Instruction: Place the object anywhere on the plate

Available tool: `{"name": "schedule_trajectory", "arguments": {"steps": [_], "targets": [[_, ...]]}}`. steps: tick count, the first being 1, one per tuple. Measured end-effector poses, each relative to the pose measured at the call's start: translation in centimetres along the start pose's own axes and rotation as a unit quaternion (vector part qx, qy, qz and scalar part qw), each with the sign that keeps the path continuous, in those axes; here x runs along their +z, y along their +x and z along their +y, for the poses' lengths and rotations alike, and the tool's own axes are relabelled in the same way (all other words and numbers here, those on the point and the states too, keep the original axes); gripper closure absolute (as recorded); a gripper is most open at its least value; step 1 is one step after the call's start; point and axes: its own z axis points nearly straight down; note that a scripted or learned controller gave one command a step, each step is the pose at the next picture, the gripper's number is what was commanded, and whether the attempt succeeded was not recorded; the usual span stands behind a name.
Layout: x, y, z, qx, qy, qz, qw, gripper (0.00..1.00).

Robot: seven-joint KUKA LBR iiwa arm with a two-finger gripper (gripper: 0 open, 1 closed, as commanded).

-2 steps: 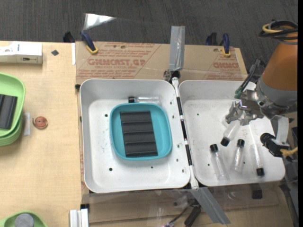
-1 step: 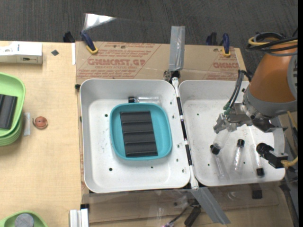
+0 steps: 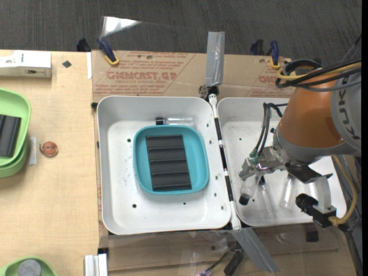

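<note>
Pale wooden table [image 3: 52, 211] is carrying two white bins, and we are hanging our pincer [image 3: 248, 191] low in the right bin [image 3: 230, 131]. Whether it is spread or pinching, we cannot tell. Clear tube-like things [image 3: 286, 193] are lying beside it, likely the object. We are judging ourselves in the pickup step; next we are needing a sure grip, then travel left to the teal plate [image 3: 141, 148] with its dark ridged block [image 3: 168, 162] in the left bin [image 3: 109, 154]. Behind, cardboard [image 3: 149, 73] is lying flat.
</note>
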Motion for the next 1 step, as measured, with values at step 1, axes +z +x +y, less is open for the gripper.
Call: {"name": "schedule_trajectory", "arguments": {"steps": [1], "targets": [[-0.02, 2.15, 1.91, -0.064, -0.001, -0.001, 0.9979, 1.00]]}}
